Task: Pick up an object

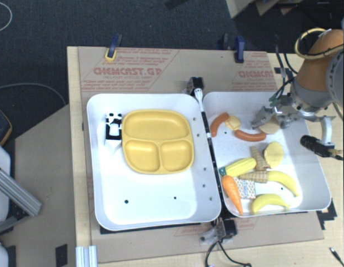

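From the camera view, nothing is lifted yet: the claw (268, 117) hangs low in the right bin (319, 174), and I cannot tell its state. Just beside it lies a sausage (250, 134); corn (240, 166), carrot (232, 193) and bananas (270, 202) lie nearer. The left bin (155, 207) holds a yellow tray (158, 140)

Bright, even overhead light; soft shadows, mild glare on white bins (99, 166); sharp.
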Available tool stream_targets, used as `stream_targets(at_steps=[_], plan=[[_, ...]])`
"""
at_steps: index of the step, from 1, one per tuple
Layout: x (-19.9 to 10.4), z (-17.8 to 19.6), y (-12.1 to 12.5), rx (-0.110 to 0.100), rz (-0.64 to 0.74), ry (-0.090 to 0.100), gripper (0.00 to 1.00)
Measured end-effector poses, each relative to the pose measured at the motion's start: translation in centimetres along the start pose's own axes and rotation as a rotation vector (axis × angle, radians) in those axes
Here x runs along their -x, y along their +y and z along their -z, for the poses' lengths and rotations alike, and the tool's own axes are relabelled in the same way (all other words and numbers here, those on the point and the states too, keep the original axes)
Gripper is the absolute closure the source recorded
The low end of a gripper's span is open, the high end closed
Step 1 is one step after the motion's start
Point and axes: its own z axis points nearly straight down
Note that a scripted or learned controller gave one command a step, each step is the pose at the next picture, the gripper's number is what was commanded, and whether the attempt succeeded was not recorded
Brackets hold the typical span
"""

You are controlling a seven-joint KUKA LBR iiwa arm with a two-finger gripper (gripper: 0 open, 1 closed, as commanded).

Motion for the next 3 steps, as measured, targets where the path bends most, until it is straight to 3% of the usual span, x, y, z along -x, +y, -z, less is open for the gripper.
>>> stream_targets(at_steps=[1,3], plan=[[0.0,1.5,0.2,0.007,0.000,-0.002,1.00],[-1.4,11.1,0.6,0.012,0.000,-0.004,1.00]])
